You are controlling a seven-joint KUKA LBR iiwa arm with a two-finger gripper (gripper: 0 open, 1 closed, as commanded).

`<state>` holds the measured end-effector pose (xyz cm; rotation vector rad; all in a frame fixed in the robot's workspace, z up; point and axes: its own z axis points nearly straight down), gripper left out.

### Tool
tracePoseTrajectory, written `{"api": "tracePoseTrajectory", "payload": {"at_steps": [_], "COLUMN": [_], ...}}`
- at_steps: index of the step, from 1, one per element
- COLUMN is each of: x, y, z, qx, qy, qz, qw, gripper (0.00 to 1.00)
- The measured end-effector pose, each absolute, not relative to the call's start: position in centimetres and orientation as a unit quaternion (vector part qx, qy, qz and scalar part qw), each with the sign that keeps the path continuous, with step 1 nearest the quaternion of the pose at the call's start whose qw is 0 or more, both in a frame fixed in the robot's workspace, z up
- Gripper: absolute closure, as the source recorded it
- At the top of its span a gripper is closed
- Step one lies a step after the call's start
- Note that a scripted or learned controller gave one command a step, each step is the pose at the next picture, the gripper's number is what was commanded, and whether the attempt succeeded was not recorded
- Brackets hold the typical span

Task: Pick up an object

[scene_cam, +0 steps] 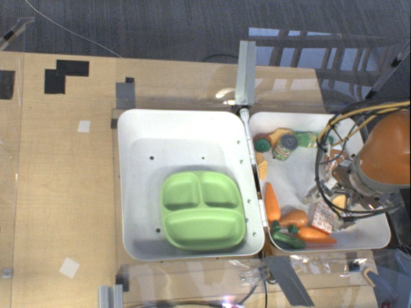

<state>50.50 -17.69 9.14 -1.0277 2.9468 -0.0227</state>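
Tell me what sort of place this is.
Probably a robotics lab's bin-picking station: two shallow white bins side by side on a wooden bench, a green divided plate in the left bin, toy food like a carrot in the right bin, a cabled arm overhead.

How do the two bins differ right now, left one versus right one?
The left bin holds a single green divided plate; the right bin holds a scatter of small toy foods, including a carrot and a small jar. The arm hangs over the right bin, not the left bin. Both are shallow, white and side by side.
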Motion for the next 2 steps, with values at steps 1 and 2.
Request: {"api": "tracePoseTrajectory", "payload": {"at_steps": [1,2], "x": [50.5,50.9], "y": [-16.6,-16.3], "z": [9.2,10.4], "qx": [-0.377,-0.378], "qy": [0.926,0.926], "qz": [-0.0079,-0.0093], "qw": [0.010,0.016], "gripper": [0.00,1.00]}}
